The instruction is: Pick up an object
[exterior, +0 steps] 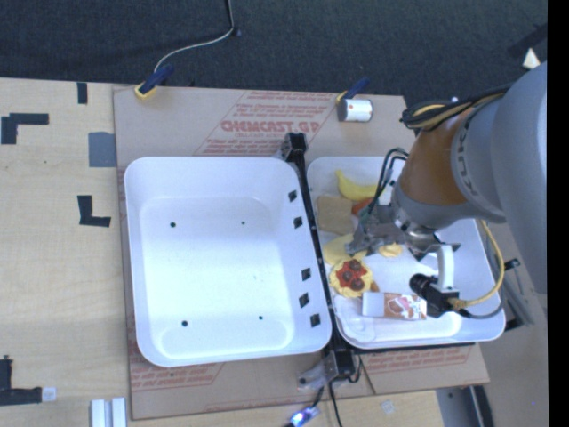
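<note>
Reaching stage, by the look of it: arm (pixel 462 163) in from the right, bent down over the right bin (pixel 476 332), gripper (pixel 369 238) low among the clutter near the bin's left wall. Jaw state impossible to tell from this slant (dark metal against dark shadow). Nothing visibly lifted or clamped.

No single target named; candidates all in the right bin. Closest to the gripper: a yellow round piece with red spots (pixel 349 276) just below it, a tan flat piece (pixel 332 212) just to its upper left, a yellow banana-like shape (pixel 354 186) above. Farther toward the bin's near edge, a small white-and-red packet (pixel 396 307).

Next move, probably: settle straight down on one item, close, then lift clear of the wall.

In the way: items crowded and touching, so a clean single grasp looks hard; the black divider (pixel 307 229) between the bins sits close; the cable (pixel 484 287) loops near the wrist.

Left bin (pixel 142 265) bare white. Small white cylinder (pixel 357 109) on the cardboard beyond the bins.
</note>
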Robot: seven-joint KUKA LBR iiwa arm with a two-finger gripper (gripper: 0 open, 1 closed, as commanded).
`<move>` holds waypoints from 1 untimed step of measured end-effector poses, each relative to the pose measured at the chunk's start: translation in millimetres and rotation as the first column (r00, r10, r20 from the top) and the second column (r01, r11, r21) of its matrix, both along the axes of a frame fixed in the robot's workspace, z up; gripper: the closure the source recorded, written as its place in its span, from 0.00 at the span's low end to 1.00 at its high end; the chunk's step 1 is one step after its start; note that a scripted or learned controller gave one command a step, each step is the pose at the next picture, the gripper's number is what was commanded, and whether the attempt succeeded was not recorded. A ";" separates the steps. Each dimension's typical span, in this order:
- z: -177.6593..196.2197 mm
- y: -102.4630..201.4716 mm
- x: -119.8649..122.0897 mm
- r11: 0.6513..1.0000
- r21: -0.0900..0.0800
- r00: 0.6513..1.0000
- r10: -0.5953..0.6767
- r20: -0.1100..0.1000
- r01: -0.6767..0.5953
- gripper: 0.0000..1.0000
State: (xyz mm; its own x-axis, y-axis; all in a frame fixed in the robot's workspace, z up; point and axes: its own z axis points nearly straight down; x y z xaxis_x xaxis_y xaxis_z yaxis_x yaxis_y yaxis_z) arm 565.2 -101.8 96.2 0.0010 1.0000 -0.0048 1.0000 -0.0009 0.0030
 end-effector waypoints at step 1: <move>9.1 -0.1 -0.4 1.000 0.000 1.000 0.000 -0.001 0.000 1.00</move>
State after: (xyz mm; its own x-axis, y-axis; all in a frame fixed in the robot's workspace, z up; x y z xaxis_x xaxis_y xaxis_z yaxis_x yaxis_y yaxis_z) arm 564.7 -101.9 105.4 0.0012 1.0000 -0.0048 1.0000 -0.0012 0.0018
